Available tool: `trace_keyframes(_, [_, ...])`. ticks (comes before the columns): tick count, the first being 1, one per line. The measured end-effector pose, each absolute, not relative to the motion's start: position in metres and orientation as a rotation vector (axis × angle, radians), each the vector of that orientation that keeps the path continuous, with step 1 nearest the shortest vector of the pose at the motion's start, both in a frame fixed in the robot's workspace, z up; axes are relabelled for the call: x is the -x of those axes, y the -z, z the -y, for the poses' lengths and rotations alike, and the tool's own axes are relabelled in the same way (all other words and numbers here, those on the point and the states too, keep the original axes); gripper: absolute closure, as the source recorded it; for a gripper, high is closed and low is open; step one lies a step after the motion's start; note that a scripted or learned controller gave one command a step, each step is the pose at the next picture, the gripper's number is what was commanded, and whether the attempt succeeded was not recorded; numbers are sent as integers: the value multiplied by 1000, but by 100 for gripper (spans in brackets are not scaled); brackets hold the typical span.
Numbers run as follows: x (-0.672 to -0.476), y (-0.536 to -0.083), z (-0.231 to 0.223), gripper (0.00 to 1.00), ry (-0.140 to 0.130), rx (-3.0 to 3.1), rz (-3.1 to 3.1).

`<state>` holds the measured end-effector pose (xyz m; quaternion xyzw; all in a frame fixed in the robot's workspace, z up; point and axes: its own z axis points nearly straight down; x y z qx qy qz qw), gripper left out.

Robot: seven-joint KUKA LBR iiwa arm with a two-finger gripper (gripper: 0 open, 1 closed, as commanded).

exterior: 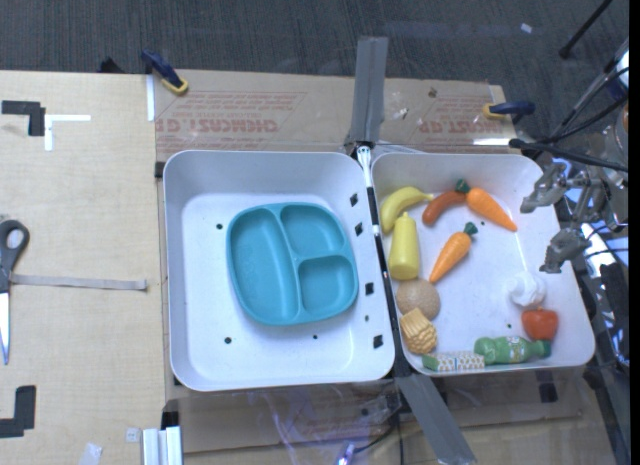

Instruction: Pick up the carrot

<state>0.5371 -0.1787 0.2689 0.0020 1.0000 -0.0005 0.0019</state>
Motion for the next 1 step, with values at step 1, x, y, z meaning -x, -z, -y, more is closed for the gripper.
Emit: trace_keyframes(1, [-551,-109,179,0,0,-215,-3133])
